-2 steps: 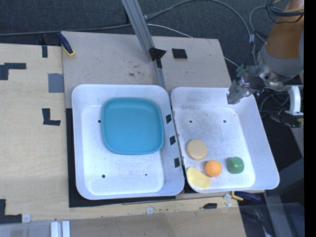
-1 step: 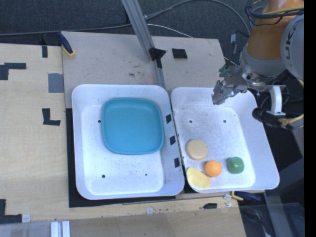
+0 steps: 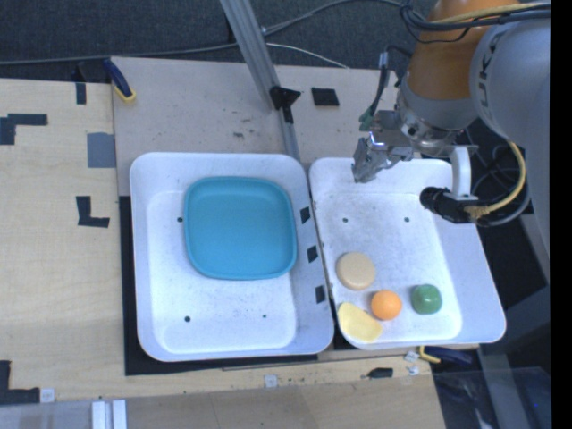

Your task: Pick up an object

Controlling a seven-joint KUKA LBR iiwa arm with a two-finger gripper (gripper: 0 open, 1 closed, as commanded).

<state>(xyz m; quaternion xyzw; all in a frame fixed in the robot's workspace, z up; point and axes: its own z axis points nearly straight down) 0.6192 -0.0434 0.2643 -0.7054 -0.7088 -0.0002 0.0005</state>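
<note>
— Grabbing yet?
— No. The end effector (image 3: 366,170) hovers over the right bin's (image 3: 465,266) far end; can't tell its spread. The biscuit (image 3: 356,271) lies well below it; it must travel there and descend.

**One fixed camera, high above the bench, looking down at a slant**

The single view looks from above onto the bench (image 3: 54,239) at a moderate distance, near enough to take in both white bins whole: the left bin (image 3: 152,239) sits around the centre of the frame, the right bin (image 3: 402,231) toward the right. The slant shows in the dark floor (image 3: 134,16) visible beyond the bench's far edge along the top. The arm (image 3: 483,52) enters from the upper right
</note>
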